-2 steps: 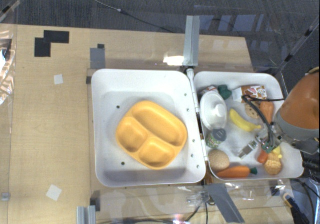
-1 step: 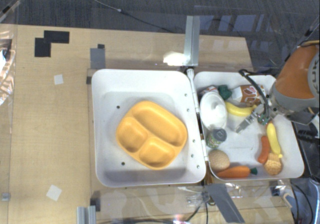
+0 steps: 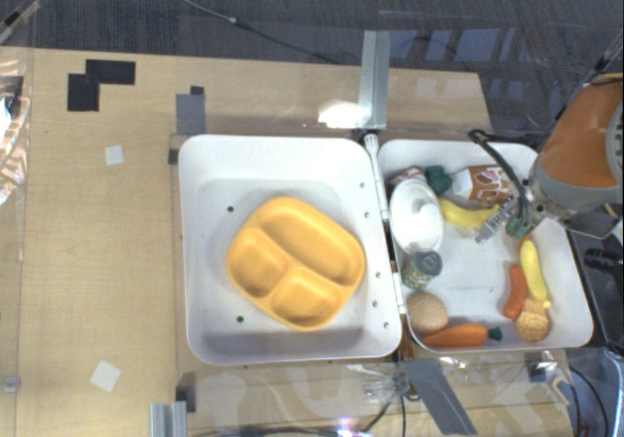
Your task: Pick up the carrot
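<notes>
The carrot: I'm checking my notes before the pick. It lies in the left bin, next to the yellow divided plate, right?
Wrong bin. The camera view shows the carrot in the right bin, along its near edge. The yellow divided plate sits in the left bin.

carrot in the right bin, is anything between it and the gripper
Nothing lies on top of the carrot, which rests along the right bin's near wall. The gripper sits farther back by a banana. Bare bin floor lies between them; a brown ball touches the carrot's left end.
</notes>
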Action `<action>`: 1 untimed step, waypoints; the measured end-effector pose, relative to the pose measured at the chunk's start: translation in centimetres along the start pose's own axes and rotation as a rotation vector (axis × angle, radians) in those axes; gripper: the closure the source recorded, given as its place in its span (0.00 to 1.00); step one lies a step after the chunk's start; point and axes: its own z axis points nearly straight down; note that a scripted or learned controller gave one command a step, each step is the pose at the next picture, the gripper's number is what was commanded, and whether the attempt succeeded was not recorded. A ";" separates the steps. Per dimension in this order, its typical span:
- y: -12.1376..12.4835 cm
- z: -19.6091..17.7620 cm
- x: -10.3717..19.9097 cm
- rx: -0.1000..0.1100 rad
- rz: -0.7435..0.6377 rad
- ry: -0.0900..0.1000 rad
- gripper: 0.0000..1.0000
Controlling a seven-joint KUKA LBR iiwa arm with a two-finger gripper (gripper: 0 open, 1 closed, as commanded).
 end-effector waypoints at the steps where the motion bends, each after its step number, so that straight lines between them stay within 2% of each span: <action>1: -0.3 -1.0 10.1 0.003 -0.180 0.013 1.00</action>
